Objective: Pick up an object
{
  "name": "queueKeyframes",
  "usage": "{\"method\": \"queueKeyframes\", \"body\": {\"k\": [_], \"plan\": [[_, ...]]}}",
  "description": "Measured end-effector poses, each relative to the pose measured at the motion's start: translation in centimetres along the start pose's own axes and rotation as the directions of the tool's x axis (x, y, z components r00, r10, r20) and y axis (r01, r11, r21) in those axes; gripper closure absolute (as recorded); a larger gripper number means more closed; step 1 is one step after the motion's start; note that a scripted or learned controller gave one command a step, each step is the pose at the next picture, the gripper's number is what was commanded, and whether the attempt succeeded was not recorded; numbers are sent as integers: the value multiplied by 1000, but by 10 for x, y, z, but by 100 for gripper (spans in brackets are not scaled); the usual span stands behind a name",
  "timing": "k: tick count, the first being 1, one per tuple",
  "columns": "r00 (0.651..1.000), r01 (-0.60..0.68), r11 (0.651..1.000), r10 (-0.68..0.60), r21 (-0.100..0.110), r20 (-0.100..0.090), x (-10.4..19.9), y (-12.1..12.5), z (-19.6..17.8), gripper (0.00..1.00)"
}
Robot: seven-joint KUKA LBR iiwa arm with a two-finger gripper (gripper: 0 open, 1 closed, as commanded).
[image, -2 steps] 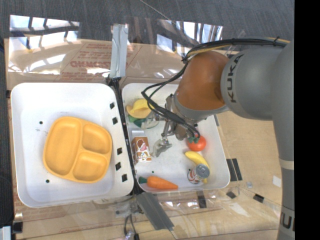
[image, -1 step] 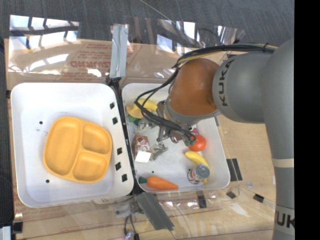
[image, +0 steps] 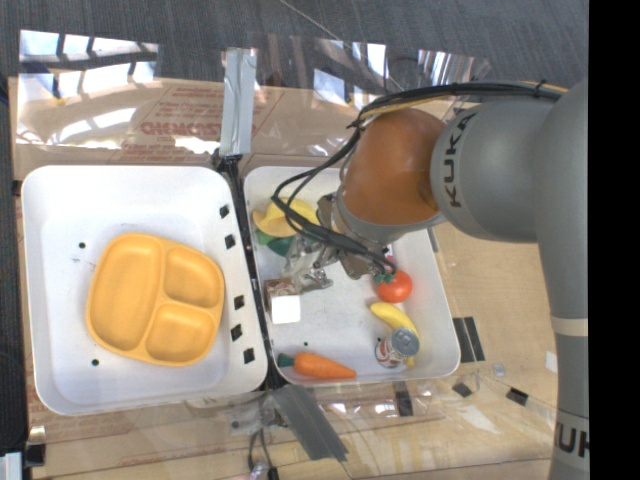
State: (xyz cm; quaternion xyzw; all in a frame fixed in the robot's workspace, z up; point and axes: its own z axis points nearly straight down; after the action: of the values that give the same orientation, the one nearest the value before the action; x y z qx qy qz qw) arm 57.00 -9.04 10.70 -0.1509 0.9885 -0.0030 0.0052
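From my feed, the bench is covered in shiny clear sheeting over brown card, dark carpet beyond. The left white bin holds a yellow three-compartment plastic tray. The right white bin holds the toys: an orange plastic carrot near the front wall, lying left to right with its tip to the right; a yellow banana slanting down to the right; a red tomato just above it. The grey arm bends in from the right, its orange band over the bin's far half. The metal gripper hangs low there; cables blur it, so I cannot tell its state.
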Motion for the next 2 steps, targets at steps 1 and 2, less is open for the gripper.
{"method": "queueKeyframes", "body": {"k": [1,2], "plan": [[990,-143,990,143,-2,2,-61,-24,-114,100],[999,48,999,-48,-7,-9,3,-68,-73,100]]}}
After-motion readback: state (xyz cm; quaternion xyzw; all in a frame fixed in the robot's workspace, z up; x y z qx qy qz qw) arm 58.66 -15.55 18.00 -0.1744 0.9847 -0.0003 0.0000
